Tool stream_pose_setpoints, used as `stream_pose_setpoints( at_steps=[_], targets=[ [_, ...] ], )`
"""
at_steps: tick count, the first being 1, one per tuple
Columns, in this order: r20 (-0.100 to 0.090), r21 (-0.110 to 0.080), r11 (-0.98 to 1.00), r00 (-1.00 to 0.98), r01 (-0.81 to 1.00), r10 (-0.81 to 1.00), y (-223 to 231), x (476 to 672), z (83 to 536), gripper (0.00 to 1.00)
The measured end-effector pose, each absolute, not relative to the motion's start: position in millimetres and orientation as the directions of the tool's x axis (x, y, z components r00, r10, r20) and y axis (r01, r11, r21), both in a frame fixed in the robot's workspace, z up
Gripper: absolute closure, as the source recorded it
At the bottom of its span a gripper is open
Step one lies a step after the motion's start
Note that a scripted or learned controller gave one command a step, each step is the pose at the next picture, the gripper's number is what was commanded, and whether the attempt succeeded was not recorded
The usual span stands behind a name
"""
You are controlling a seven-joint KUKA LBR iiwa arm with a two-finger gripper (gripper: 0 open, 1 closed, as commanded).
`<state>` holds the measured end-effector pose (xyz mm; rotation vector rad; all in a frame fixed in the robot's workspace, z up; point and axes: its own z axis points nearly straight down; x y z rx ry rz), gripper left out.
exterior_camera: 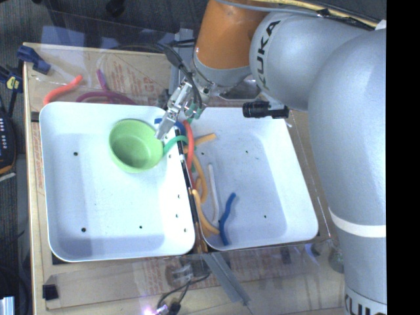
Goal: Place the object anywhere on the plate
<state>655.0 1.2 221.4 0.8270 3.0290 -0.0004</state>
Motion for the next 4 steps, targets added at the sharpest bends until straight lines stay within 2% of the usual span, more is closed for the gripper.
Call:
stream_pose_setpoints(
  at_steps=[1,2,4],
  targets=[
    [-0.004,-0.001,0.863,-0.863,0.506,0.506,0.4,655.8,232.0,1.0],
    [-0.005,-0.001,0.863,-0.863,0.506,0.506,0.4,655.8,232.0,0.0],
    [-0.005,-0.001,0.863,-0.863,0.506,0.506,0.4,655.8,232.0,0.0]
  ],
)
